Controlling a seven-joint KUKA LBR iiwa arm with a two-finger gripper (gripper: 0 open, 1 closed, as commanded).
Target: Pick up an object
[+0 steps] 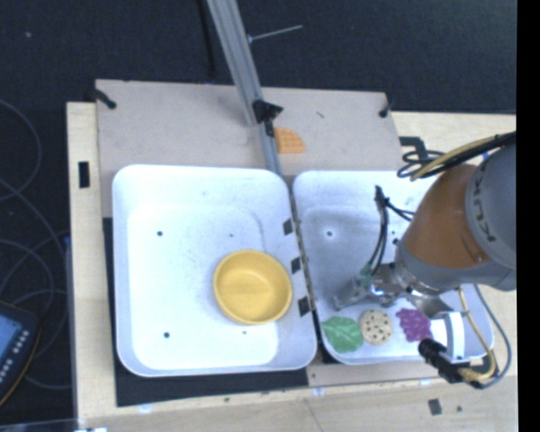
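Observation:
A yellow bowl (pixel 251 286) sits in the left bin (pixel 162 205), near its right wall. In the right bin (pixel 333 205), along the front wall, lie a green leaf-shaped piece (pixel 343 333), a round cookie with dark chips (pixel 375 327) and a purple grape-like cluster (pixel 414 323). My gripper (pixel 362 291) hangs low over the right bin, just above and behind the cookie and the green piece. The orange-banded wrist (pixel 445 228) covers the right part of that bin. Nothing shows between the fingers.
A grey metal pole (pixel 238 61) slants from the top down to the gap between the bins. A small orange tag (pixel 289 141) lies on the board behind them. Cables (pixel 432 160) loop around the wrist. A tablet screen (pixel 0 345) sits at the lower left.

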